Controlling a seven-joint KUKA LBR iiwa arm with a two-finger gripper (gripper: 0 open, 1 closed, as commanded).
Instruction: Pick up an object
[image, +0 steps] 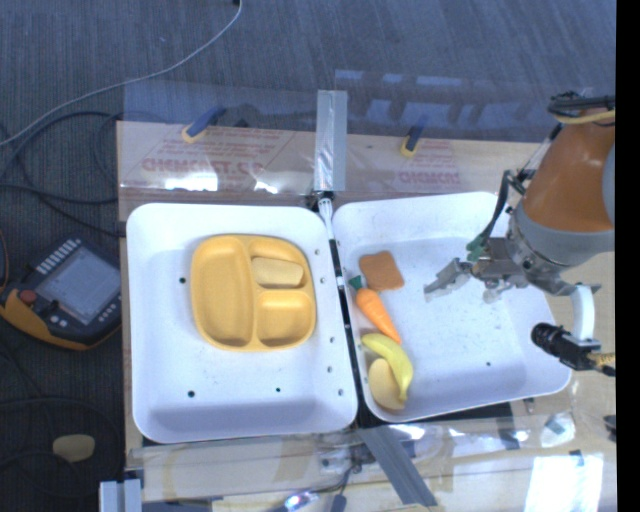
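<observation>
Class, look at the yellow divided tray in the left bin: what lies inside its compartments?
The yellow tray holds one tan, bread-like piece in its upper right compartment. The other two compartments show bare yellow. Whatever is beneath that piece is covered.

A yellow divided tray (252, 291) lay in the left bin (160, 330). Right of that tray, in the right bin (470, 350), sat a brown cracker (381, 270), carrot (376, 311) and banana (393, 362). The gripper (468, 279) hovered farther right.

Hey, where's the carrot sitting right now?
The carrot lies in the right bin, against its left wall, between the brown cracker above it and the banana below.
</observation>
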